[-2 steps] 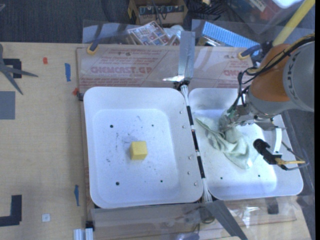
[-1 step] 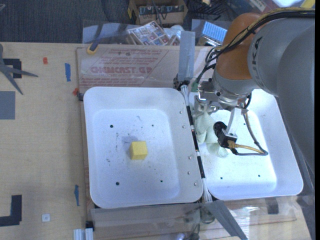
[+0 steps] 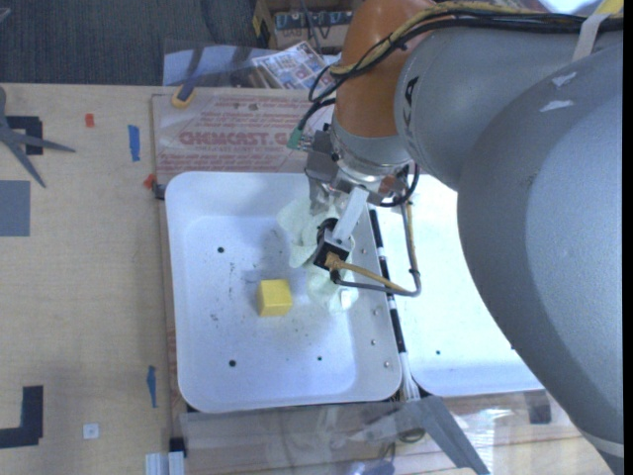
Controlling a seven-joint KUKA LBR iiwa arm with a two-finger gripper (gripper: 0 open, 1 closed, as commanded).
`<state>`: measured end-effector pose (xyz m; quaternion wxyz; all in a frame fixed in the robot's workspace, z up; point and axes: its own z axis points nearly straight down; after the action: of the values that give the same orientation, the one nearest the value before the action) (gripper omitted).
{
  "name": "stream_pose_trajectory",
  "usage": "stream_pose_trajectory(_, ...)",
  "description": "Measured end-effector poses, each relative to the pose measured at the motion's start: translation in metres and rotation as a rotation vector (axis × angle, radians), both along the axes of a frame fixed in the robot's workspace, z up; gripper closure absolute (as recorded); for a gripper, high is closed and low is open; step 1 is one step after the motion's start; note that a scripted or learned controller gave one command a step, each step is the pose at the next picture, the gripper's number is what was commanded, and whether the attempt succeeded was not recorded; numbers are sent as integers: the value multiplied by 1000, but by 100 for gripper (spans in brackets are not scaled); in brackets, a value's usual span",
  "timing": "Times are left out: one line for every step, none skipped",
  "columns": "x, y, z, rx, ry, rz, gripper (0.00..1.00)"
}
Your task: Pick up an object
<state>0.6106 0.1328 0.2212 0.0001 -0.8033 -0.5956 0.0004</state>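
Camera view: yellow block sits on the floor of the bin at the view's left, apart from the gripper, down and to its left. Block is near-square, with no long axis evident. Jaws' state cannot be told.

pale object part-covered, right bin half hidden

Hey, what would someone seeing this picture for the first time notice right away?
The big grey arm with its orange band crowds the upper right and hangs over the bins. Next comes the small yellow block, bright against the left white bin and lying near its middle. A pale greenish object sits by the wrist, too washed out to identify.
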Motion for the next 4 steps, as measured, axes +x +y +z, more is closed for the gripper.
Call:
stream_pose_trajectory(38,-69,106,-1,-2,259,100)
stream_pose_trajectory(46,-31,4,-1,5,-282,100)
stream_pose_trajectory(27,6,8,-2,4,-517,100)
stream_pose_trajectory(40,10,29,1,-1,-869,100)
